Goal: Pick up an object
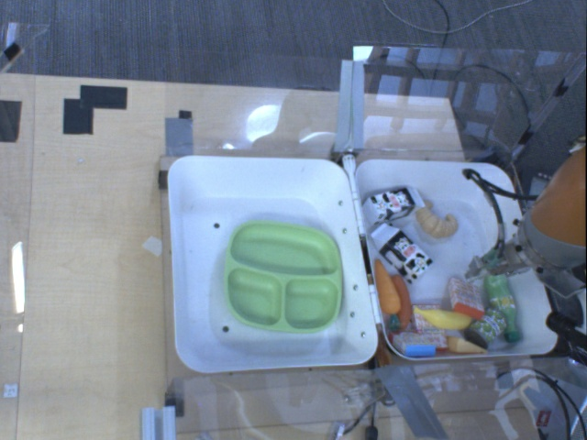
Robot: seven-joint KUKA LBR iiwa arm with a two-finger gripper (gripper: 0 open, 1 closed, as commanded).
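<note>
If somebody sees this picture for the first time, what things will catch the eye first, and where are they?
The green divided tray lies alone in the left bin. The right bin is crowded: two black-and-white cow toys near its left wall, a croissant beside them, and a carrot and banana toward the front. The arm's orange band stands at the right edge.

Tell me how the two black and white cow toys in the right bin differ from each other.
The upper cow toy lies near the right bin's back left corner, stretched mostly sideways; the lower cow toy lies nearer the middle of the left wall, angled diagonally. The upper one sits beside the croissant; the lower one sits just above the carrot. Both share black patches on white and look similar in size.
</note>
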